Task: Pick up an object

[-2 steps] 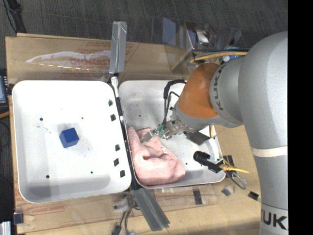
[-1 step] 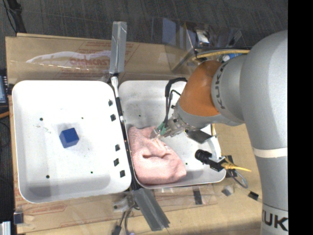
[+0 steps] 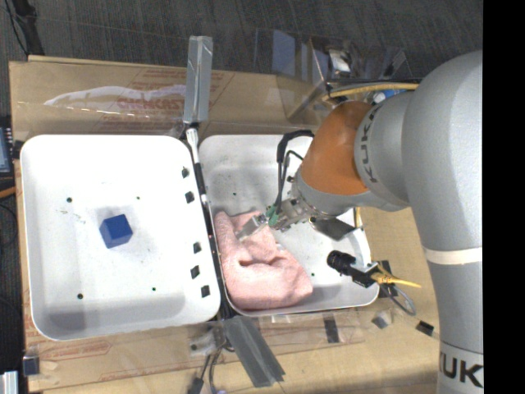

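you have fairly bright, even light from above. the left bin point(image 3: 49, 162) glares almost blank white, with a soft grey shadow in its lower left corner. the arm point(image 3: 443, 179) casts faint shade over the right bin point(image 3: 246, 150). the floor point(image 3: 164, 6) at the top is dim, and the whole frame looks slightly soft and grainy.

Left bin point(image 3: 66, 253) mostly open (lone blue cube point(image 3: 116, 230)); right bin point(image 3: 246, 162): pink cloth point(image 3: 262, 268) covers much floor, arm point(image 3: 353, 154) seemingly overhangs middle.

1 overhead camera looks down slantwise on 2 bins point(image 3: 107, 171).
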`<state>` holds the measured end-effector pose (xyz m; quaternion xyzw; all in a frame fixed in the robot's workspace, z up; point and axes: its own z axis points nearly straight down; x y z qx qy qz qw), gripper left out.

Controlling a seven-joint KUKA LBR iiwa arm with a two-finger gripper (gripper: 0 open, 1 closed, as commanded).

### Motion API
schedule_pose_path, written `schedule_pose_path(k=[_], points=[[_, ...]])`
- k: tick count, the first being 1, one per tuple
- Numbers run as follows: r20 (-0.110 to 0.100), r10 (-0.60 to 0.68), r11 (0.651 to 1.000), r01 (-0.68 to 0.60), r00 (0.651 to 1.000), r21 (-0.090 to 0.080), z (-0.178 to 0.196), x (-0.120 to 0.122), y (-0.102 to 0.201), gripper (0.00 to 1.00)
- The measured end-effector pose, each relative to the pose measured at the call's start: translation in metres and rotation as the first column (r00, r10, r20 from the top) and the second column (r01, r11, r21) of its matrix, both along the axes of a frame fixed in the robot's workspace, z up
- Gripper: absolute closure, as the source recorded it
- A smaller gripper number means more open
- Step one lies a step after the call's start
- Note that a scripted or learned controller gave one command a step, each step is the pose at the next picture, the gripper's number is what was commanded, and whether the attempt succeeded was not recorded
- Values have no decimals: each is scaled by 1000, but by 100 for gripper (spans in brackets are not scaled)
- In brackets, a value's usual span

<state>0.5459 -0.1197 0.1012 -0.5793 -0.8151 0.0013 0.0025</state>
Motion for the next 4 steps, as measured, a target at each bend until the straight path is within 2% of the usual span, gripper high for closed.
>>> schedule_pose_path(k=[1, 2, 3, 4], points=[[4, 10, 1000, -10, 1000, 0, -10, -21, -7, 0], [2, 12, 1000, -12, 1000, 1, 0, -21, -7, 100], [3, 12, 1000, -12, 1000, 1, 0, -21, -7, 0], [3, 12, 1000, -12, 1000, 1, 0, -21, -7, 0]])
